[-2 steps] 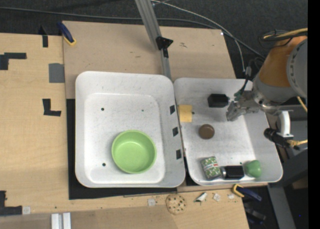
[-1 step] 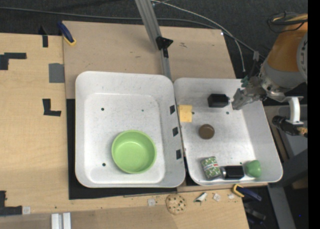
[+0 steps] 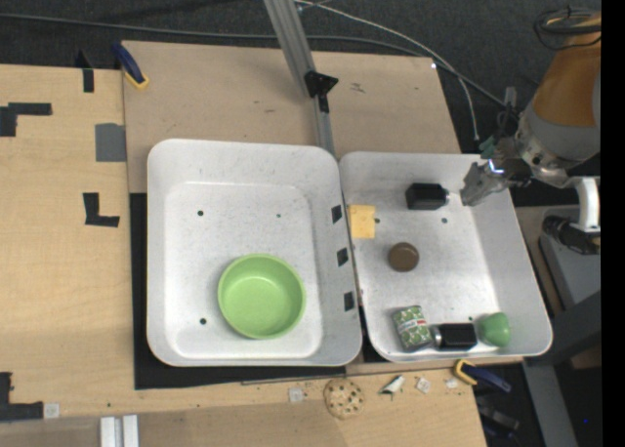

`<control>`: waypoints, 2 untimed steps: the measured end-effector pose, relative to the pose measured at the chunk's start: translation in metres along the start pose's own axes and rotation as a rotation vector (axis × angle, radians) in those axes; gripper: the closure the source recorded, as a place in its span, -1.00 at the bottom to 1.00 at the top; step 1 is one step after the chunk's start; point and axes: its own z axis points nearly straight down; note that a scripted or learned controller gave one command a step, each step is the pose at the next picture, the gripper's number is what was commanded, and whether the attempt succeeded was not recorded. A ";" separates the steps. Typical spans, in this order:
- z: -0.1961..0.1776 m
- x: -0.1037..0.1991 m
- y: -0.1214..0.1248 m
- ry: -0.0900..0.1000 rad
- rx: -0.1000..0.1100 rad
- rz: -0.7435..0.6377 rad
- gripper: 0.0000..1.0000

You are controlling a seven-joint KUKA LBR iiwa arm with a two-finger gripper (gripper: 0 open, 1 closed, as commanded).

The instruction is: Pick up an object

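Note:
My gripper [image 3: 478, 184] hangs at the right bin's [image 3: 508, 240] far right rim, just right of a small black block [image 3: 426, 196]. Its fingers are too small and dark to read, and nothing shows between them. In the same bin lie a yellow block [image 3: 362, 222] near the left wall, a brown round piece [image 3: 403, 258] in the middle, and along the near wall a green patterned box [image 3: 412, 327], a black oblong object [image 3: 455, 337] and a green ball-like object [image 3: 495, 329].
The left bin [image 3: 176, 182] holds a green bowl [image 3: 260, 296]. A metal pole [image 3: 293, 45] slants down to the gap between the bins. A cookie-like disc [image 3: 341, 397] and small scraps lie on the bench in front of the bins.

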 end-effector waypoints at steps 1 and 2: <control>0.000 0.056 -0.017 0.002 0.006 -0.003 1.00; 0.009 0.109 -0.020 0.003 0.008 -0.005 1.00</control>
